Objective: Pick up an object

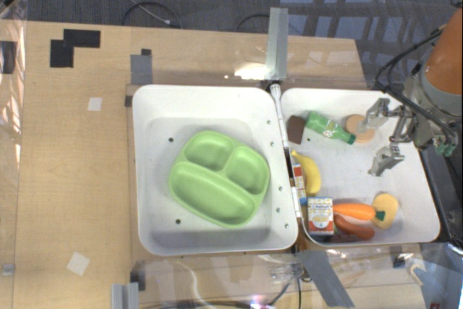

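One open, empty tool (382,135) above the right bin (419,228), near the green bottle (329,128).

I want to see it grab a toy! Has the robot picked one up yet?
Not yet. The gripper hangs open above the right bin with nothing between its fingers. The green bottle, banana and carrot all lie in the bin. Going down, closing on one and lifting it are left.

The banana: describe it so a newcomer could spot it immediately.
Look in the right bin, along its left wall beside the divider. The banana lies there, below the green bottle and above the small carton. It is the one curved, plain yellow piece.
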Controlling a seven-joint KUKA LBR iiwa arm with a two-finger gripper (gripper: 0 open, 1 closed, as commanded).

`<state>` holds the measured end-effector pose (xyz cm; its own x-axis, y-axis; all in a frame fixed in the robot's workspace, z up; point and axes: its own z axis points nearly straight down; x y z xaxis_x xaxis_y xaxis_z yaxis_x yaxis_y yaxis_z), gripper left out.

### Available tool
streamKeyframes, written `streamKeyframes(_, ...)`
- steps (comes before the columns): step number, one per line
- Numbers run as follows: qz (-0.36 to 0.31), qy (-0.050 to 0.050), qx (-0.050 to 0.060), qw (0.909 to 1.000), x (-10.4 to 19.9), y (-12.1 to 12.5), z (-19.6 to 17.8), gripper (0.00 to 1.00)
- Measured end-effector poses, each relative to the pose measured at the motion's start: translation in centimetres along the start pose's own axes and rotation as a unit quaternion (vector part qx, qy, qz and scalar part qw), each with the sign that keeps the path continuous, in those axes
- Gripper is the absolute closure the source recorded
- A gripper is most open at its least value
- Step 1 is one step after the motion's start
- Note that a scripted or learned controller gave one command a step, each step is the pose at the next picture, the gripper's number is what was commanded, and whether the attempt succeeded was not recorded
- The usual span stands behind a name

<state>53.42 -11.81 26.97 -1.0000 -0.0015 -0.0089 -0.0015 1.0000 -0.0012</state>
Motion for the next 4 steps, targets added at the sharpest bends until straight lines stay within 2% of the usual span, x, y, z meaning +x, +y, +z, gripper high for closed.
streamKeyframes(1, -0.085, -0.005, 0.001, 0.9963, 1.7, -1.2, 16.8, 0.0)
streamKeyframes(2, -0.291, -0.004, 0.001, 0.9568, -4.8, -5.4, 18.0, 0.0)
streamKeyframes(3, -0.252, -0.006, 0.002, 0.9676, 1.8, -1.9, 17.8, 0.0)
streamKeyframes(4, -0.235, -0.004, 0.001, 0.9721, -4.5, -3.5, 18.0, 0.0)
